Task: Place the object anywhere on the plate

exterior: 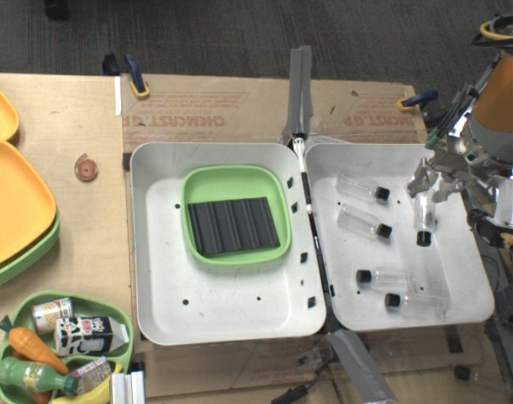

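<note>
Brown cardboard lines your bench under two white bins (pixel 156 310). Your gripper (pixel 426 199) hangs over the right-hand bin, fingers closed on a clear vial (pixel 424 224) with a black cap hanging downward. Well off to its left, the green plate (pixel 236 181) carries a dark ribbed pad (pixel 236 225). Other vials (pixel 363 188) lie just beside and below the gripper.
</note>
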Controlling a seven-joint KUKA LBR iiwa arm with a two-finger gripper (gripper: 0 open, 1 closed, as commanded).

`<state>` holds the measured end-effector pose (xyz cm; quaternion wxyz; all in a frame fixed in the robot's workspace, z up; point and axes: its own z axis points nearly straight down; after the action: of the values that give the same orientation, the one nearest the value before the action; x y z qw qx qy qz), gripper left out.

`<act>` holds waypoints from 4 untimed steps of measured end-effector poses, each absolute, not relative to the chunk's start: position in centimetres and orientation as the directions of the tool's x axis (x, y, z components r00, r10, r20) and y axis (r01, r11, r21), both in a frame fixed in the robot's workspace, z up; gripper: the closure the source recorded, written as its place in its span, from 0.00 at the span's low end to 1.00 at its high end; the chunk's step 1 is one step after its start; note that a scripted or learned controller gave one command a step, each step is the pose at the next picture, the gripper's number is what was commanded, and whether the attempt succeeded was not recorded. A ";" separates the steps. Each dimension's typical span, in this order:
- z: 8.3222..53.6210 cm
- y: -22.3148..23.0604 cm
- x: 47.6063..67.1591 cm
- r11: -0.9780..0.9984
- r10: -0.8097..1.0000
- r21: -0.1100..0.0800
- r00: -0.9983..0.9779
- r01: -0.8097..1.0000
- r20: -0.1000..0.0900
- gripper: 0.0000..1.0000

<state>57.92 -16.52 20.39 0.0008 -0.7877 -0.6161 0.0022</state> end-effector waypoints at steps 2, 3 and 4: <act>17.7 -13.3 53.3 0.235 0.972 -0.003 -0.235 0.972 0.001 1.00; 21.9 -7.7 51.7 0.380 0.925 0.000 -0.380 0.925 -0.001 1.00; 19.0 -6.9 52.1 0.481 0.877 -0.003 -0.481 0.877 0.002 1.00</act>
<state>52.12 -6.93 19.01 0.0017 -0.5093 -0.8606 0.0010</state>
